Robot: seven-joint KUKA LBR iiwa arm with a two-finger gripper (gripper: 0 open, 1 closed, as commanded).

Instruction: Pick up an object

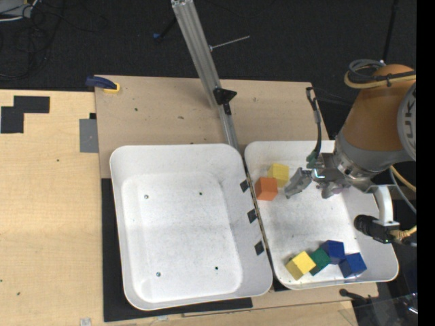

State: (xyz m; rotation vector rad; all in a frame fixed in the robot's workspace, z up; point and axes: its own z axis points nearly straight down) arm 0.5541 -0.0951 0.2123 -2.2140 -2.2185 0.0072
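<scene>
Part of a dark letter or two is showing on the pale housing of the grey arm (380, 131) at the right edge, cut off and too partial to read. The two-finger gripper (314, 184) is hanging over the right shallow white bin (319, 277), its fingers spread apart and pinching nothing. Just to its left, a small yellow cube (279, 173) and a small orange cube (266, 188) are sitting touching each other near the bin's left wall. Well apart, near the front rim, another yellow cube (300, 264), a green cube (319, 259) and two blue cubes (344, 257) are lying clustered. The left shallow white bin (129, 165) is sitting alongside. A slanted aluminium rail (201, 53) is rising behind the bins.
</scene>
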